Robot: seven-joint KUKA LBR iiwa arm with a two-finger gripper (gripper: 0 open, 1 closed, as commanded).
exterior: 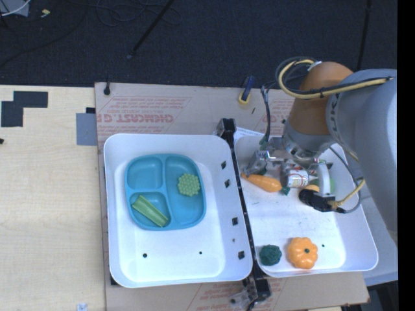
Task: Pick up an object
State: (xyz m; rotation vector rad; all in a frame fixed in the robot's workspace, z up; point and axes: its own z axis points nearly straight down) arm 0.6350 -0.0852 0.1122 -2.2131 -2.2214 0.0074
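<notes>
- Pumpkin [302,252], orange, sits at the near edge of the right bin [343,235], with a dark green broccoli [270,254] just beside it on the left.
- The left bin [168,258] holds a blue tray [131,173] with three compartments. A green strip [149,210] lies in the near left one, and a round green piece [189,184] in the right one.
- The carrot [262,182] lies flat in the far left part of the right bin, close to the wall between the bins. Its long axis runs across the view, left to right, with the right end tilted a little nearer. The slimmer end appears to point left, toward the divider.
- A small white and red item [297,179] lies just right of the carrot; it is too small to identify.
- The gripper [277,162] hangs low, just behind the carrot and close above it. Whether it is open or closed cannot be told, and nothing is visibly held.
- The arm [363,115] reaches in from the right, its orange band [318,99] above the wrist.
</notes>
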